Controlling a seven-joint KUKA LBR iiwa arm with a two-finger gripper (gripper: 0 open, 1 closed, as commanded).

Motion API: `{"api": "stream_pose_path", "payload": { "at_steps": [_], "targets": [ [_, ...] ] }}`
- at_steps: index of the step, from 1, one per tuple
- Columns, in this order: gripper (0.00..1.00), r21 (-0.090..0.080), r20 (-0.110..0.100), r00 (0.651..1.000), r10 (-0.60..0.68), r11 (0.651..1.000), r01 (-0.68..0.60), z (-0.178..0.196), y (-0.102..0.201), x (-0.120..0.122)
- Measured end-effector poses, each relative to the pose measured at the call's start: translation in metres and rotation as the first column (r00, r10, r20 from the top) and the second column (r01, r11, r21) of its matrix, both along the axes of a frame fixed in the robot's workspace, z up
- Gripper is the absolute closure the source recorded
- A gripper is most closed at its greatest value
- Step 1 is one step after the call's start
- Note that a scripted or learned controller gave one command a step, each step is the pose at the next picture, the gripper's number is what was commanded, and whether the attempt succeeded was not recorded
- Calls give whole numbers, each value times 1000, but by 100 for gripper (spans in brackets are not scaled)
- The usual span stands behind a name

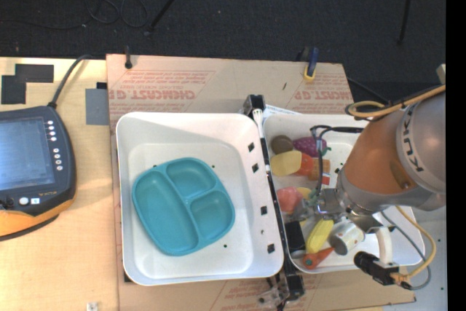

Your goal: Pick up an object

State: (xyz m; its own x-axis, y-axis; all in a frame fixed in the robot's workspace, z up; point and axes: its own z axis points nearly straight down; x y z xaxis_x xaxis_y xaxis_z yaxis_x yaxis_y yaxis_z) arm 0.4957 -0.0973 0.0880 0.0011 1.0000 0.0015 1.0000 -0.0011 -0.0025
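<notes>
The right bin (271, 129) holds a heap of small toys: a brown piece (281, 145), a purple one (309, 146), a yellow block (285, 164), an orange piece (314, 166), a pink-red lump (288, 197), a yellow banana-like piece (319, 235), a red-orange carrot shape (317, 258) and a black block (294, 236). My gripper (319, 205) hangs low over the middle of this heap, beside the pink-red lump, mostly hidden under the orange wrist (371, 156). No toy is seen held in it.
The left bin (138, 135) carries a teal divided plate (183, 205). A tablet-like pendant (33, 156) lies on the bench at far left. Cables (386, 258) loop over the right bin's near right corner.
</notes>
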Motion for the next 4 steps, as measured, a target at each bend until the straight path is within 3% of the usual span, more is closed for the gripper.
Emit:
{"api": "stream_pose_path", "payload": {
  "at_steps": [1, 2, 3, 4],
  "targets": [
    [100, 1, -2, 1000, -5, 1000, 5, 10, -2, 1],
    [100, 0, 9, 1000, 7, 1000, -7, 105, 48, 26],
    [100, 0, -1, 1000, 4, 1000, -4, 99, 90, 33],
    [0, -1, -1, 1000, 2, 1000, -2, 99, 88, 32]
  ]
}}
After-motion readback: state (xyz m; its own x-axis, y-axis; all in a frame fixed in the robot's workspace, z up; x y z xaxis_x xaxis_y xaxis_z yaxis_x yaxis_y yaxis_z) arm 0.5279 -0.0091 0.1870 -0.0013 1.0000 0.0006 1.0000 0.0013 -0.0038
